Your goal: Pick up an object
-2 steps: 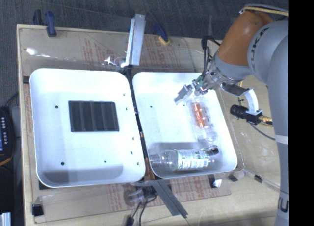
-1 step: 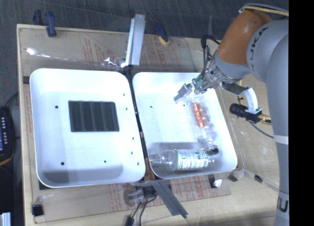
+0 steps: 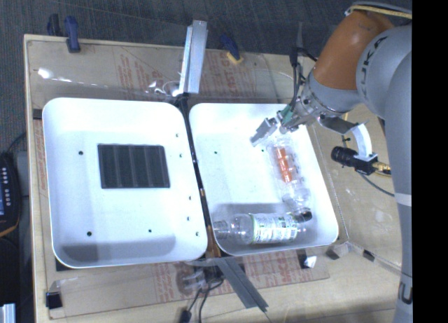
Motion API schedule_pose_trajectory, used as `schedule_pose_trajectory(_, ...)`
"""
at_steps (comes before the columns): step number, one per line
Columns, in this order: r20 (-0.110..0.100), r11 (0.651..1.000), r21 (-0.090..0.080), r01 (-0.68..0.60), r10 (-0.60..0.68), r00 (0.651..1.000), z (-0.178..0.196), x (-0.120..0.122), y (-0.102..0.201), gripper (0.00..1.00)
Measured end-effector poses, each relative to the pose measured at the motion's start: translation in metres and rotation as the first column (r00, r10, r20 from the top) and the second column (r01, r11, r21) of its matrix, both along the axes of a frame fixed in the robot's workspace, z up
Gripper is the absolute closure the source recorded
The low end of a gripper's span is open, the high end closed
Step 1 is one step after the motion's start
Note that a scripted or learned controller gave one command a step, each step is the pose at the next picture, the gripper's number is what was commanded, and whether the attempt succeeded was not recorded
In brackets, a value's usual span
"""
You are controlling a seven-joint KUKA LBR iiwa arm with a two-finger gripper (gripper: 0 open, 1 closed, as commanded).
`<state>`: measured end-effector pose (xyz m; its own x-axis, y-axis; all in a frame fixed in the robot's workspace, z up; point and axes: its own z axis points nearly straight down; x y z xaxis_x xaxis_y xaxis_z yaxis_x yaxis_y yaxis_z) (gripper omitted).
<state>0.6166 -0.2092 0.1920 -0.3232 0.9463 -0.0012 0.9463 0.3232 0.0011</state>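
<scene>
Overhead view of the worktop with two bins. My arm reaches in from the right, placing the gripper above the right bin, just beside the cap end of an orange-label bottle. I cannot tell whether the jaws are released or clenched; nothing shows between them. A second bottle lies on its side along the near wall. The left bin carries a dark grille. I judge the approach targets the upper bottle, which lies freer of the walls.
</scene>
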Motion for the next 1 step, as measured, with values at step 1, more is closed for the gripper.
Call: schedule_pose_trajectory(1,-0.004,0.998,0.001,-0.055,0.055,0.998,0.004,-0.0036,0.0009,0.0)
